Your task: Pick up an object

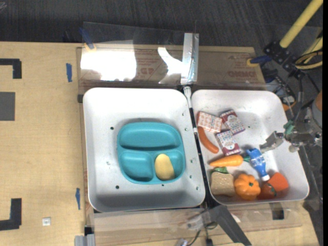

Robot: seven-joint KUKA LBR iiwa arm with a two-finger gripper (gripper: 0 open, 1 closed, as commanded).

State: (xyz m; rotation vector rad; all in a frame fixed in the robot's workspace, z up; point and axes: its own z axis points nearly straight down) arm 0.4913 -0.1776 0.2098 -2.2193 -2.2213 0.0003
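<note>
1. At the right bin's (241, 99) six o'clock edge, toy foods are crowding together: an orange pumpkin (247, 186), a bread slice (222, 183), a carrot (228, 161), and a blue bottle (258, 163).
2. Toward twelve o'clock, small cartons (221, 128) and a sausage (207, 139) are lying loose.
3. At three o'clock the hand (272, 141) is hovering over the bin; whether it is apart or together, I cannot tell.
4. Judging by this, the approach is under way; next it needs lowering onto one item.
5. At nine o'clock, the left bin (97, 137) is carrying a teal tray (148, 136) with a potato (164, 166).

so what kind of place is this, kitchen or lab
Probably a robot lab test bench, not a kitchen: two white bins on a taped cardboard-covered bench, toy food like a plastic carrot, and a gripper reaching in.
</note>
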